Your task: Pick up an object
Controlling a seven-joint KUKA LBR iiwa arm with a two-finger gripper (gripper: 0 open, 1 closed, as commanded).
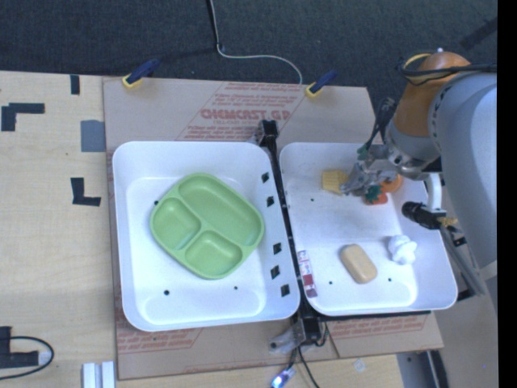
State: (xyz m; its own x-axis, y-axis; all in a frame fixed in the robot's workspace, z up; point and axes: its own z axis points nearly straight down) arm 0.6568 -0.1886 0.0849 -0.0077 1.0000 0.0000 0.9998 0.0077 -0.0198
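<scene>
Down at the near edge of the counter [48, 297], a tangle of cable and clips [295, 347] sits where the two white bins meet. Just above it, the right bin [420, 293] holds a tan, rounded bar like a piece of soap or bread [358, 263] near its front, with a small white crumpled lump [401, 250] just beside it toward the right wall. Farther back in that bin lies a yellow block [334, 182], and next to it an orange object [386, 184] with a bit of green showing at its lower edge.

Reaching in from the right, the grey arm [472, 160] with its orange band hangs over the back of this bin. Its gripper [363, 180] is lowered between the yellow block and the orange object, close to or touching both; whether it is open, closed, or holding anything cannot be told from this angle, since the metal parts hide the tips.

Across the divider, the left bin [133, 217] carries a light green sectioned plate [207, 225], lying flat and turned at an angle. Both bins rest on a sheet of cardboard [234, 111] pinned at the back by two yellow-and-blue clamps [140, 72], with a thin cable trailing off over dark carpet.
</scene>
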